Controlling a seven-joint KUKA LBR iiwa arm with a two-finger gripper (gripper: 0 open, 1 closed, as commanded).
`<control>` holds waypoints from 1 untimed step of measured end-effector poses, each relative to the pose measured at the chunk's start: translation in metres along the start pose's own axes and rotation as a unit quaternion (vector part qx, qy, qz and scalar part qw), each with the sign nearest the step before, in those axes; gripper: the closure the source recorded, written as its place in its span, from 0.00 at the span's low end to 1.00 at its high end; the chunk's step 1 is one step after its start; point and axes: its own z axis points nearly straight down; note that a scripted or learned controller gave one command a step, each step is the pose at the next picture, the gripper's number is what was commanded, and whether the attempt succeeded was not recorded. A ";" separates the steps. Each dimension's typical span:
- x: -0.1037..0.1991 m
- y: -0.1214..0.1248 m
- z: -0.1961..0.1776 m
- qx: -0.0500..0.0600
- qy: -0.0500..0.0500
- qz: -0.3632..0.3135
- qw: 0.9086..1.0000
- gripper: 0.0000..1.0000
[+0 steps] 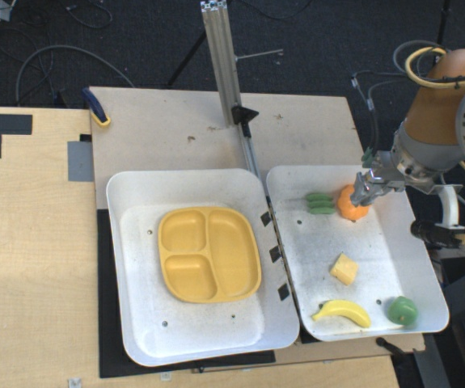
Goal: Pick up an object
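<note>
My gripper [364,191] hangs over the far part of the right bin [378,297], directly above an orange fruit [349,208] and partly covering it. A green bean-like piece [321,204] lies just left of the orange. Nearer the front sit a pale yellow cheese block [344,269], a banana [343,313] and a green pepper [402,310]. How far the fingers are spread cannot be made out from this slant.
The left bin [135,314] bears a yellow divided plate [209,254]. A metal post [222,63] rises behind the bins. Black clips [272,253] sit on the seam between the bins. Wooden boards lie to the left.
</note>
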 end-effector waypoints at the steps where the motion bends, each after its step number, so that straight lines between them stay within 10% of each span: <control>1: -0.001 0.000 -0.033 -0.001 0.000 -0.002 1.000 1.00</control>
